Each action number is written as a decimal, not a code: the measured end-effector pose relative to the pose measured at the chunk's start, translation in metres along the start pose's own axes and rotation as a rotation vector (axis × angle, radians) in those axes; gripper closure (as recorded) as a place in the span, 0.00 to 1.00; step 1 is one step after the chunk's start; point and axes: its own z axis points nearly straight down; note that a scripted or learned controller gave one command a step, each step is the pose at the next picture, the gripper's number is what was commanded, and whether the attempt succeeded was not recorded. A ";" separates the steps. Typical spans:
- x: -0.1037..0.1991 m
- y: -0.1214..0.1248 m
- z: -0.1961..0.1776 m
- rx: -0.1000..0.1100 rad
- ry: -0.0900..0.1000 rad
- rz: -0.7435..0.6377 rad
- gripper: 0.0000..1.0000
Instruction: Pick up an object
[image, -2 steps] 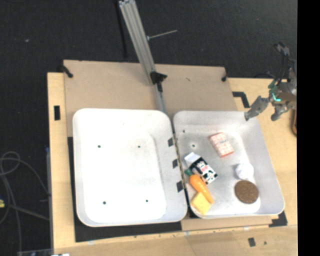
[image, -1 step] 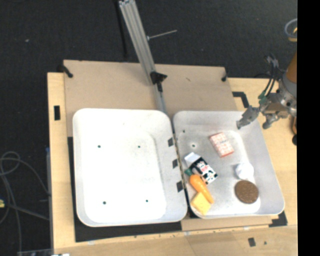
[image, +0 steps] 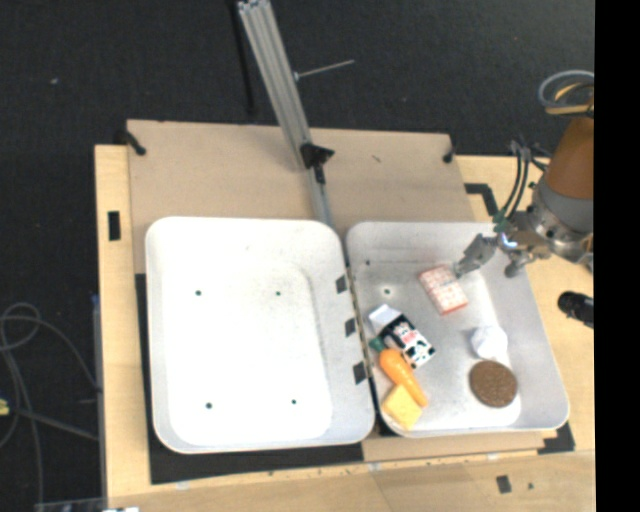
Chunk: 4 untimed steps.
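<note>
Yellow block (image: 402, 407) is sitting closest to the camera, down at about 7 o'clock in the right bin (image: 535, 340), touching the tip of an orange carrot (image: 400, 371) that's leaning against the bin's left wall. Just above those, a small black-and-white box (image: 404, 337) is lying at around 9 o'clock. A brown round disc (image: 493, 383) is resting at 5 o'clock, with a little white lump (image: 489, 342) just beside it toward 3 o'clock. A pink patterned card-looking thing (image: 443, 289) is lying up near 12 o'clock.

The gripper (image: 495, 255) is hanging over the bin's 1 o'clock corner, fingers spread fairly wide with nothing between them, one tip pointing down near the pink piece but apart from it as far as I can tell.

The left bin (image: 240, 330) is only showing a few dark dots.

So progress-wise, I'd say nothing's picked yet. Everything is lying on the bin floor, and the whole descend, close and lift part is left. My guess is the pink piece is the closest candidate.
</note>
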 end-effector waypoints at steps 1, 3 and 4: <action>-0.002 -0.010 0.049 0.000 0.000 0.004 0.00; 0.000 -0.015 -0.024 -0.011 -0.001 0.004 1.00; 0.007 -0.009 -0.084 -0.012 -0.002 -0.002 1.00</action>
